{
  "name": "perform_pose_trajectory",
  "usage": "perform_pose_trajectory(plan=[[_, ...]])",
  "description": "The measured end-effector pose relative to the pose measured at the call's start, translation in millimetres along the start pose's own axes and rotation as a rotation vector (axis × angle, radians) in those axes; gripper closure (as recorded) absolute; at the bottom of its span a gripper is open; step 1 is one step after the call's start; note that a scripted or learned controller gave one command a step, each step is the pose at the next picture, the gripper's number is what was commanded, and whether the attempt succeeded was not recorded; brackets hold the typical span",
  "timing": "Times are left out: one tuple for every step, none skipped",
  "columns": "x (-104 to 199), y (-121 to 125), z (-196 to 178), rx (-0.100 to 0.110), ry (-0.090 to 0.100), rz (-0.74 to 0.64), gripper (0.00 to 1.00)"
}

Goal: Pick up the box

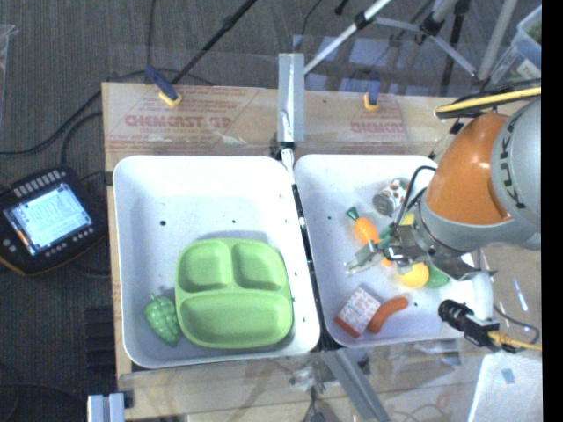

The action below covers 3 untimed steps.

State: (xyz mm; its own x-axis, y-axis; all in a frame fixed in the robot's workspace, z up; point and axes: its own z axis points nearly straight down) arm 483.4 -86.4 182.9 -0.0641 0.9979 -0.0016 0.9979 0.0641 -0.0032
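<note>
The box [356, 309] is small and white with a red pattern. It lies near the front edge of the right bin [327, 192], touching a reddish sausage [390, 312] on its right. My gripper [359, 262] hovers over the middle of the right bin, a little behind the box, with its fingers pointing left. The fingers stand slightly apart and open, with nothing between them.
An orange carrot [364, 229], a silvery object [386, 200], a yellow fruit [413, 276] and a green item [438, 278] lie around the gripper. The left bin [141, 200] holds a green divided plate [234, 293] and a green bunch [161, 317]. A handheld pendant [46, 218] sits at far left.
</note>
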Motion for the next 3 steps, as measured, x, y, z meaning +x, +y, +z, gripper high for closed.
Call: perform_pose_trajectory(plan=[[-14.0, 3.5, 93.0, -0.015, -0.001, -0.087, 0.0], [-13.7, 4.4, 83.3, -0.017, -0.001, -0.087, 1.0], [-13.6, 4.3, 83.4, -0.017, -0.001, -0.087, 0.0]])
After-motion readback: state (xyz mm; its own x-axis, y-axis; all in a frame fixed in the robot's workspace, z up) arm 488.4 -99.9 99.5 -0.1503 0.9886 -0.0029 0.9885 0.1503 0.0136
